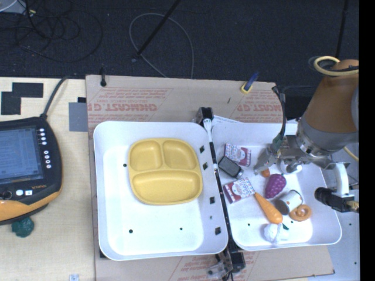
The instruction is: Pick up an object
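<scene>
Fingers [275, 164] hang spread and empty in the right bin [328, 236], just above the purple grapes [275, 185]. Approach step; next, descend and close on the grapes.

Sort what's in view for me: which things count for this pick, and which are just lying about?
For the pick:
gripper, above the right bin
purple grapes
orange carrot
two small snack packets
dark grey object
white item

Lying about:
yellow divided plate in the left bin
teach pendant
cardboard sheet
</scene>
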Action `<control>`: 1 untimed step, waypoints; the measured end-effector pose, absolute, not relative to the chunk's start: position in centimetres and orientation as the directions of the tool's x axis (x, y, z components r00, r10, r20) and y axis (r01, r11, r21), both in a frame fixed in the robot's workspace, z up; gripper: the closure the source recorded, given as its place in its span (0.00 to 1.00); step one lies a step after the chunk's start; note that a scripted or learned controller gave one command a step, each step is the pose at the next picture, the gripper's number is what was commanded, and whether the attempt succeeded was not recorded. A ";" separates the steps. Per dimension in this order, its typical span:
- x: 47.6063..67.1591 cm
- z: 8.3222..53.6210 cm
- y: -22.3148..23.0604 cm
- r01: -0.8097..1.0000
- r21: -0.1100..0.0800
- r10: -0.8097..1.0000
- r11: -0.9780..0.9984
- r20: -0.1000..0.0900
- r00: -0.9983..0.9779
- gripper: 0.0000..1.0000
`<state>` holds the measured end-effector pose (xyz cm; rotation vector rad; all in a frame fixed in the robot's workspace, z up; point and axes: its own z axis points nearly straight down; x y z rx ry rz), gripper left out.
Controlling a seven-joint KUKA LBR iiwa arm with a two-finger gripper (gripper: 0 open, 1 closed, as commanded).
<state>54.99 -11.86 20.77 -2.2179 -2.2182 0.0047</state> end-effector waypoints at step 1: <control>53.4 10.8 -19.1 1.000 -0.006 1.000 -0.003 0.002 0.003 0.00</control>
